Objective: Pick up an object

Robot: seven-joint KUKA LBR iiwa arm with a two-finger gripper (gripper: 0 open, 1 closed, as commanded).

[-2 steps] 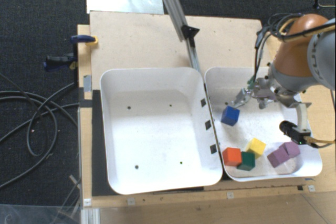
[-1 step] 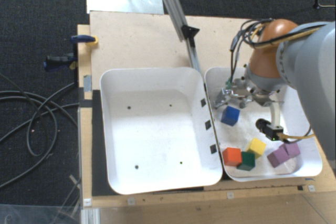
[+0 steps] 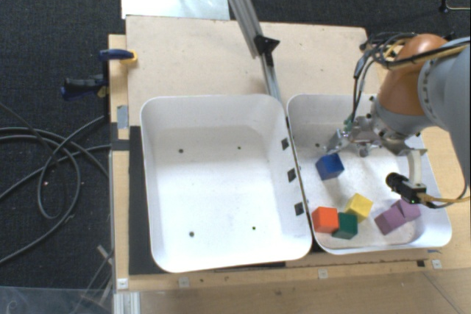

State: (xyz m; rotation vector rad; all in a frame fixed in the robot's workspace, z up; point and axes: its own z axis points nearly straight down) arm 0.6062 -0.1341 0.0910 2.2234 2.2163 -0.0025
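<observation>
Two shallow white bins sit side by side on the desk (image 3: 191, 55). The left bin (image 3: 158, 158) holds no objects; the right bin (image 3: 309, 110) holds all the blocks.

The arm (image 3: 441, 88) enters from the right, orange band (image 3: 405, 77) above the wrist. The pincer (image 3: 360, 140) hangs low over the upper middle of the right bin. Its metal parts show, but how far the fingers stand apart cannot be told from this angle. Nothing is seen between them.

Blue block (image 3: 330, 165): just below and to the left of the pincer, near it, contact not clear. Roughly cubic, so no marked long axis; it sits rotated, edges running diagonal to the bin walls, one corner pointing toward the bin's lower left.

Yellow block (image 3: 360, 205): lower in the bin, also turned on the diagonal.

Orange block (image 3: 325, 219) and green block (image 3: 345, 226): at the bin's lower edge, touching or nearly so, the green one just beside the yellow block.

Purple block (image 3: 397, 216): lower right of the bin, longer than wide, long axis running from lower left to upper right.

A black-tipped part (image 3: 403, 187) on a cable hangs just above the purple block.

A grey pole (image 3: 246, 11) slants across the desk to the gap between the bins. A blue clamp (image 3: 88, 87) grips the desk's left edge; black cables (image 3: 44, 158) lie on the floor.
</observation>
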